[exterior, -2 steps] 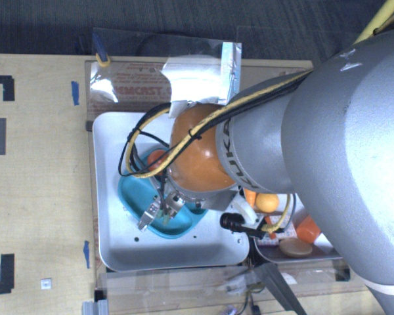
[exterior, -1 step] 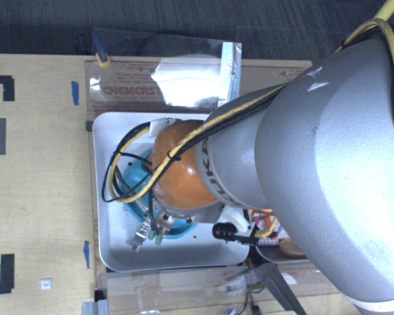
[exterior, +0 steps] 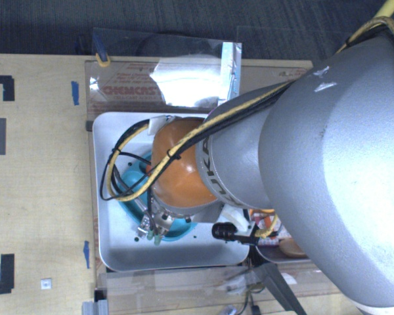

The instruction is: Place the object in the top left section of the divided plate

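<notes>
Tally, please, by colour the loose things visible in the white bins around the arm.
Teal round divided plate: 1
Red and yellow printed packet: 1
Brown rounded object: 1
Total: 3 visible; the grey arm covers much of the shallow white bin.

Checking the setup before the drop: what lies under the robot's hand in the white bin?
A teal plate peeks out beneath the hand; the arm covers most of it, so its sections and anything on it are hidden.
</notes>
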Controlling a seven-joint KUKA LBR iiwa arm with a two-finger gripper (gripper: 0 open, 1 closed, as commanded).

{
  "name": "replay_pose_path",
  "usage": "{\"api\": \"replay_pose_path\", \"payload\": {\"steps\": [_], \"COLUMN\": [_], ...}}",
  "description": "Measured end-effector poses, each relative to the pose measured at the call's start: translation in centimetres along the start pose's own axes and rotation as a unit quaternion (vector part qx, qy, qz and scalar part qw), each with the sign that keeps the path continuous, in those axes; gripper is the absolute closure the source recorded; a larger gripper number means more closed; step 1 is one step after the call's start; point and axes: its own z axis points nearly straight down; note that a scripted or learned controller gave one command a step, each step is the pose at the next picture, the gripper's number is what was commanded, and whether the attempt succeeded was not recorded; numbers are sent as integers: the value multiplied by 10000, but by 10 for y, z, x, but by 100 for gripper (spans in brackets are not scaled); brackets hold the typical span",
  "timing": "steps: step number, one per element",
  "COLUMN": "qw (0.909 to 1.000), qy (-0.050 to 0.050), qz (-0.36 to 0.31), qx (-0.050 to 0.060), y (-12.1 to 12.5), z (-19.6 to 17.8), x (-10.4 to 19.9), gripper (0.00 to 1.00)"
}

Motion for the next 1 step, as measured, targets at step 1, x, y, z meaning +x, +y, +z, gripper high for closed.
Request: {"api": "replay_pose_path", "payload": {"steps": [1], "qw": [9982], "qy": [-1], "qz": [-603], "qx": [60], "y": [2], "z": [-46], "x": [2], "gripper": [100]}}
